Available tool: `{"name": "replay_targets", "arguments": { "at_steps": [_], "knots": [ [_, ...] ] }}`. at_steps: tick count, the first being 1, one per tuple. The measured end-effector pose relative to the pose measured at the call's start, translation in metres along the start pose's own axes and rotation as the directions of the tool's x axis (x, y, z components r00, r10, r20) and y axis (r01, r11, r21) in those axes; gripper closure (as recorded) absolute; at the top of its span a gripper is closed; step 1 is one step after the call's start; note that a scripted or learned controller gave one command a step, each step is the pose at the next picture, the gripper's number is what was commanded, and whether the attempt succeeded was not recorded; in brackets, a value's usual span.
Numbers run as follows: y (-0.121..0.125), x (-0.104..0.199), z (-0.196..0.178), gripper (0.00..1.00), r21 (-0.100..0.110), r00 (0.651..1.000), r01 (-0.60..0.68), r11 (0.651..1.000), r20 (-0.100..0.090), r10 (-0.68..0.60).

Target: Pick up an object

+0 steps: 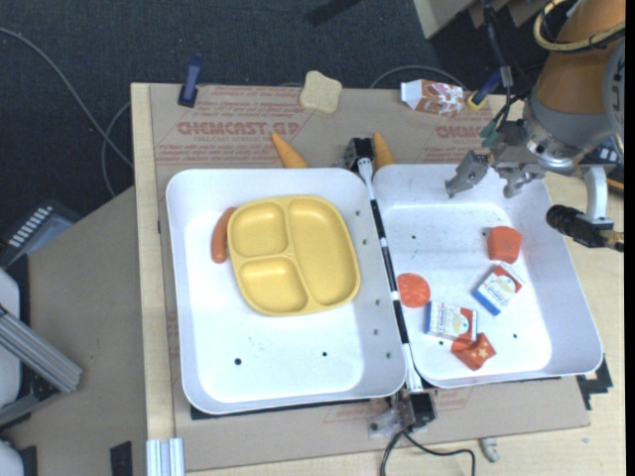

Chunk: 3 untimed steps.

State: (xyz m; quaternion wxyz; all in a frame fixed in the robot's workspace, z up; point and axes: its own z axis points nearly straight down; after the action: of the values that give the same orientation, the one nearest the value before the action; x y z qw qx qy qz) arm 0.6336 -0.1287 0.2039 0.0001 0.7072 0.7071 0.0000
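Inside, left bin point(198, 355) holds yellow tray point(294, 254)

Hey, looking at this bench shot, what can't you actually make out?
- Hot dog, camera view: its right side is hidden under the yellow divided plate.
- Cartons: printing too small to read.
- Gripper: open or shut is unclear at this size.
- Arm: cut off by the top edge.
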Motion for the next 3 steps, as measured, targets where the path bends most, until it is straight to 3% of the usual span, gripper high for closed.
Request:
{"name": "replay_targets", "arguments": {
  "at_steps": [1, 2, 3],
  "knots": [
    [0.001, -0.086, 0.045, 0.0, 0.001, 1.0, -0.002, 1.0, 0.002, 0.002],
    [-0.031, -0.075, 0.12, 0.0, 0.002, 1.0, 0.0, 1.0, -0.001, 0.0],
    [-0.03, -0.075, 0.108, 1.0, -0.003, 1.0, 0.0, 1.0, 0.001, 0.0]
  ]
}}
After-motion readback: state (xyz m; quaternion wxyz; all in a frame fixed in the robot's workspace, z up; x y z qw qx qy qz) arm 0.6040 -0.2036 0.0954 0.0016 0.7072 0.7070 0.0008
